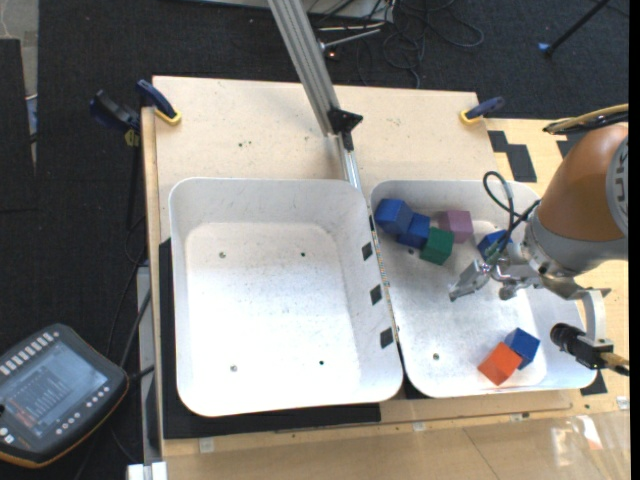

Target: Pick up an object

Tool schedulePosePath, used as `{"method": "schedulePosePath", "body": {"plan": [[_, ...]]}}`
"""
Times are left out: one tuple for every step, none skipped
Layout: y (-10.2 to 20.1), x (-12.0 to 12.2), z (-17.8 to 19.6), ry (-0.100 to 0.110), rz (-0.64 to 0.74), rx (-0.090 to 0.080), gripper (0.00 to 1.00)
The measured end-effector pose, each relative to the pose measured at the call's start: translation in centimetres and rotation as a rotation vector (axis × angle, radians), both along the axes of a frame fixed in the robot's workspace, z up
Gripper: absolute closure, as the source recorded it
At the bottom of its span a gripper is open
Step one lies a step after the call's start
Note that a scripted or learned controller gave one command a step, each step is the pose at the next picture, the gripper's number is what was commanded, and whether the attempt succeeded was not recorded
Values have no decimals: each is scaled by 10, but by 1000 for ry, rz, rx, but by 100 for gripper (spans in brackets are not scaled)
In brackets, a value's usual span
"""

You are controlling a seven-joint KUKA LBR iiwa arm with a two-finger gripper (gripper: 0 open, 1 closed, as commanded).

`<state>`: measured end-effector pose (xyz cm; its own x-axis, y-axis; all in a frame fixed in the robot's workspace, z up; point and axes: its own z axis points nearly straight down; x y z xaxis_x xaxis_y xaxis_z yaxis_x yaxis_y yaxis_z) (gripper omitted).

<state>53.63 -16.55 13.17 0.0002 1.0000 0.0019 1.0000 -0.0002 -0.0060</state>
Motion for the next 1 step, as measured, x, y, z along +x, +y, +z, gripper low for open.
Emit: {"method": "schedulePosePath", "body": {"plan": [[0, 0, -38, -5, 0, -2, 0]]}}
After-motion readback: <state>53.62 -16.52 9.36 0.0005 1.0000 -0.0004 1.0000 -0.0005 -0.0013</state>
